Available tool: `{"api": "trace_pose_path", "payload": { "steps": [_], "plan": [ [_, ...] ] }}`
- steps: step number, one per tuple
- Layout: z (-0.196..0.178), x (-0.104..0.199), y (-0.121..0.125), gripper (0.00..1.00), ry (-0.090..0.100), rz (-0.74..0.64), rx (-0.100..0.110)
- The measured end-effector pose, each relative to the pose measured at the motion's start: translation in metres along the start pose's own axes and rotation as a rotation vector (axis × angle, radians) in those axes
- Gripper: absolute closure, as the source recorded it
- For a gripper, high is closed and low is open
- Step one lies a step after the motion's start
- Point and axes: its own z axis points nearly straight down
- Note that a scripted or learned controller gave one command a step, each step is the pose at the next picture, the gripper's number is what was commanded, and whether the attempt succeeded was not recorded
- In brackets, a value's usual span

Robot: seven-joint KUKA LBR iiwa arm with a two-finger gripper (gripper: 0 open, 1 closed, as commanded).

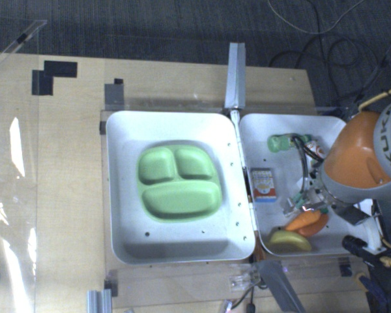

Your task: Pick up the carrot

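Where tool [305, 203] descends, carrot [306, 222] partly hidden

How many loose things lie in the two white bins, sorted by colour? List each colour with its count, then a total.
Green: 2, the divided plate and the bottle
Orange: 1, the carrot
Yellow: 1, the banana
Blue and white: 1, the small box
Total: 5

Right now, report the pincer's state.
Pincer: low over the carrot in the right bin; open or closed cannot be told.
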Motion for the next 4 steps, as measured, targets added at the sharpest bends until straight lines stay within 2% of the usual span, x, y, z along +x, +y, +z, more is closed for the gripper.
{"api": "trace_pose_path", "payload": {
  "steps": [1,2,3,4],
  "plan": [
    [-0.078,0.022,0.008,1.0,-0.003,-0.287,-0.003],
    [-0.078,0.022,0.008,0.0,-0.003,-0.286,-0.003],
    [-0.012,-0.011,-0.003,0.0,0.0,-0.828,-0.001],
    [-0.078,0.041,0.014,0.0,-0.004,-0.925,-0.004]
  ]
}}
